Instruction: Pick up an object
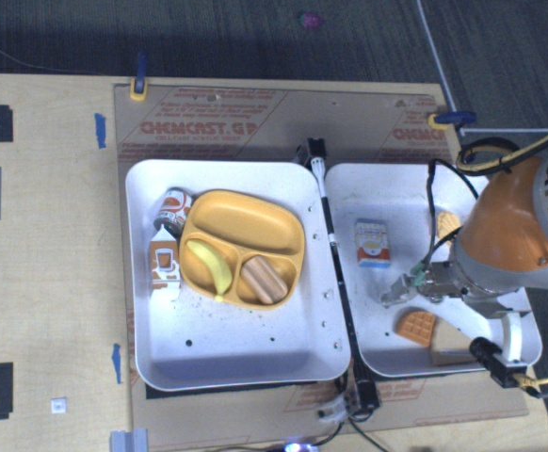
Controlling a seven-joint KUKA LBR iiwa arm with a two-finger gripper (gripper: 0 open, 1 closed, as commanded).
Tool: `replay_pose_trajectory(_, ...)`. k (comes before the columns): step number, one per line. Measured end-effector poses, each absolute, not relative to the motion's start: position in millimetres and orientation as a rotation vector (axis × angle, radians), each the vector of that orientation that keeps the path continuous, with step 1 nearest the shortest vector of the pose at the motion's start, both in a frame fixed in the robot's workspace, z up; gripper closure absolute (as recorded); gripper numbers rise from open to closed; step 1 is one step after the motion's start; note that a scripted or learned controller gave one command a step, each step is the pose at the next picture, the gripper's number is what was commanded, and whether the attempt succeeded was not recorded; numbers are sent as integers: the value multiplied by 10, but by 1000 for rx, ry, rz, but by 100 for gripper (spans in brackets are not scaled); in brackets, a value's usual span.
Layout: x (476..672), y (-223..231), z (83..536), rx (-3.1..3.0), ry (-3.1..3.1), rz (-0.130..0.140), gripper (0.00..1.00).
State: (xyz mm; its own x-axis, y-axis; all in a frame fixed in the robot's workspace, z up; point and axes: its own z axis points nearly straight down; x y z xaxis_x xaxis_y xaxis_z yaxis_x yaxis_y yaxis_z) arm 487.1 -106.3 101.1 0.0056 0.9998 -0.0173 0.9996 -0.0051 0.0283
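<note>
Landmark: take the small carton [373, 242], white with a blue top and an orange mark, standing in the right bin [401, 182], as your reference for every place below.

Surroundings: left of the carton, across the black divider [335, 262] between the bins, you see the left bin [236, 356] holding a yellow compartment tray [246, 219]. A toy banana [213, 266] lies in the tray's lower-left compartment and a toy hot dog [263, 279] in its lower-right one. A can [171, 212] and a brown-and-white carton [164, 262] lie just beside the tray's left edge. Both bins rest on a cardboard sheet [199, 121] on the tabletop [39, 281].

Obstructions: right of the carton, the grey arm [509, 224] with its orange band overhangs the right bin and hides part of a yellowish item [446, 222] near the bin's right wall. Black cables [439, 191] loop above that item.

Task object, appearance: a toy waffle [415, 326], tan-orange with a grid pattern, lying flat.

Task object, place: below and to the right of the carton, near the right bin's lower wall.

End effector: the end effector [398, 290] points toward the left, below and right of the carton. You cannot tell how far its fingers are parted, and nothing can be seen between them.

Relation: the waffle lies just below the end effector, near but apart from it.
</note>
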Motion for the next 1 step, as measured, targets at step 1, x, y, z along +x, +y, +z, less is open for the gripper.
replay_pose_trajectory(1,4830,-1084,899,2214,2213,11,0)
